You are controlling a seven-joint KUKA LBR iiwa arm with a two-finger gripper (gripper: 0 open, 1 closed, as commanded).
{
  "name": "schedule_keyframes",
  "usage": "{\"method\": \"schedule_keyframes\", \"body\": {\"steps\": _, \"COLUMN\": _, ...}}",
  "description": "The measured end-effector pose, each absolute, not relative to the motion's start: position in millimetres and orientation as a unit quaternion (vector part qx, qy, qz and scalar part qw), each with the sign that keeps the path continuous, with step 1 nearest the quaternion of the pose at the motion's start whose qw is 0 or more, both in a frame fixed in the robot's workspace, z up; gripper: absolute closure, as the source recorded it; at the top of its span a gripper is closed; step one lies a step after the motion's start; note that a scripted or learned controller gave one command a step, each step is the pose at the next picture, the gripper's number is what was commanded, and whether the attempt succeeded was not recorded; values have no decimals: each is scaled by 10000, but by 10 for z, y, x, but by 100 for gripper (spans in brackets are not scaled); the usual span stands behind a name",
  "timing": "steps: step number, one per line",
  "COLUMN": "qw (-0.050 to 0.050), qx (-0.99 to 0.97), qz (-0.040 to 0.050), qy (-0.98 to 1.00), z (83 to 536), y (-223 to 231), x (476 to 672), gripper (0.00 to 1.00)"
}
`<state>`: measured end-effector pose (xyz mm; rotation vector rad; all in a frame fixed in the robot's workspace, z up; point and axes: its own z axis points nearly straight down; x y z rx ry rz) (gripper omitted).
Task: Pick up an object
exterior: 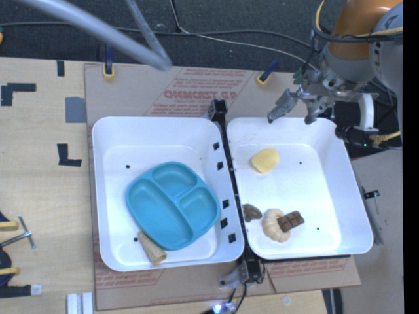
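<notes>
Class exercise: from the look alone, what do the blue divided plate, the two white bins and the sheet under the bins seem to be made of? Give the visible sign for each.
Blue divided plate: probably moulded plastic, with a smooth, even colour and rounded compartment ridges.
White bins: likely thin plastic, smooth with a soft sheen and rounded corners.
Sheet under the bins: appears to be cardboard, matte brown with red printing.

Claw [292,110] hangs with fingers spread, holding nothing.

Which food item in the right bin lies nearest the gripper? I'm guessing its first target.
The pale yellow piece, alone in the bin's upper half, below the gripper; the other items cluster near the front edge.
</notes>
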<state>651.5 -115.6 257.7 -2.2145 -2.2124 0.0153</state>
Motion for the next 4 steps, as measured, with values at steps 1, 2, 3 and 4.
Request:
{"method": "schedule_keyframes", "body": {"steps": 1, "qw": 6, "qx": -7064, "qz": 7, "qy": -7078, "z": 2665, "y": -1152, "x": 6535, "gripper": 0}}
{"method": "schedule_keyframes", "body": {"steps": 2, "qw": 8, "qx": -7063, "qz": 16, "qy": -7079, "z": 2213, "y": -1079, "x": 6537, "gripper": 0}}
{"method": "schedule_keyframes", "body": {"steps": 3, "qw": 3, "qx": -7066, "qz": 14, "qy": -7076, "z": 1674, "y": -1173, "x": 6557, "gripper": 0}}
{"method": "schedule_keyframes", "body": {"steps": 4, "qw": 6, "qx": -7065, "qz": 16, "qy": -7077, "z": 1069, "y": -1232, "x": 6536, "gripper": 0}}
